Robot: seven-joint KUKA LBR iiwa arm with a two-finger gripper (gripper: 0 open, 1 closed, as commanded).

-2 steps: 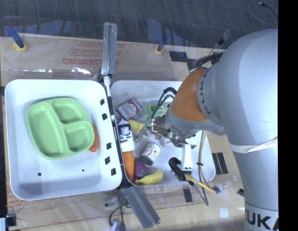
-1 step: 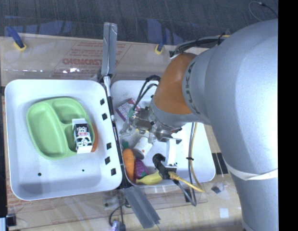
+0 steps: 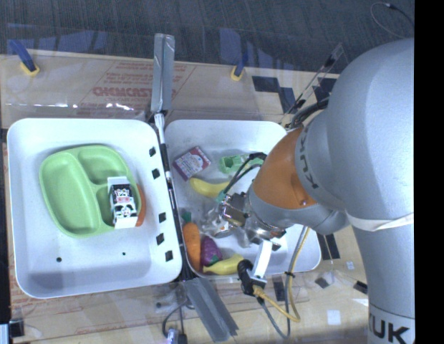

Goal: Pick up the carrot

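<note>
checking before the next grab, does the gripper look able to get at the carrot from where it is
Probably yes. The carrot lies at the left wall of the right bin, top side uncovered, and the gripper hangs just right of it. A purple item crowds its right side, so the fingers may have little room.

bins (image 3: 36, 278): glossy white plastic | green tray (image 3: 71, 192): smooth matt plastic | carrot (image 3: 191, 241): smooth orange plastic | arm (image 3: 365, 142): smooth grey satin shell

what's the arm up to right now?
The arm's gripper is down in the right bin, beside the carrot lying at that bin's left wall next to a purple toy and a banana. Nothing shows between its fingers. The left bin holds a green plate.
</note>
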